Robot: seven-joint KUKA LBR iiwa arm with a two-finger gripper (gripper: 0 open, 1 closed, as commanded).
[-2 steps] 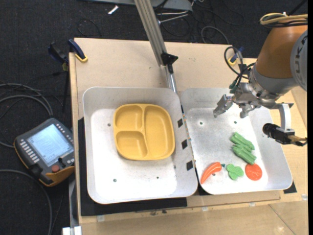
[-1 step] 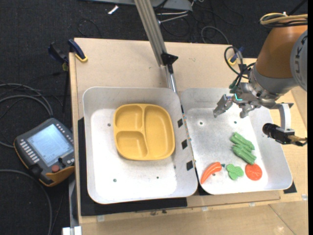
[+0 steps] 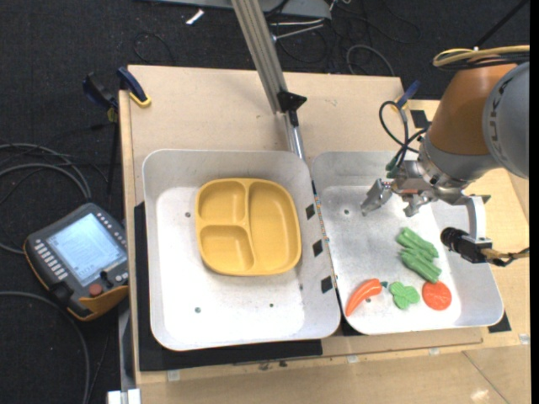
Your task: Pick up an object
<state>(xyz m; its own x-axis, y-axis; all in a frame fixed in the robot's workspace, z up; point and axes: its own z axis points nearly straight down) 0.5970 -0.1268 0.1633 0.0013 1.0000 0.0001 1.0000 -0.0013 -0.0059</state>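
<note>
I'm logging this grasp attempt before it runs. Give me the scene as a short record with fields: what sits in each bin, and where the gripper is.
left bin: yellow three-compartment plastic tray, nothing in its compartments
right bin: green ridged toy vegetable, orange toy carrot, small green leafy toy, red round toy tomato
toy layout: all four lie in the near right part of the bin
gripper: over the far part of the right bin, apart from the toys
held: nothing seen in the gripper
</note>
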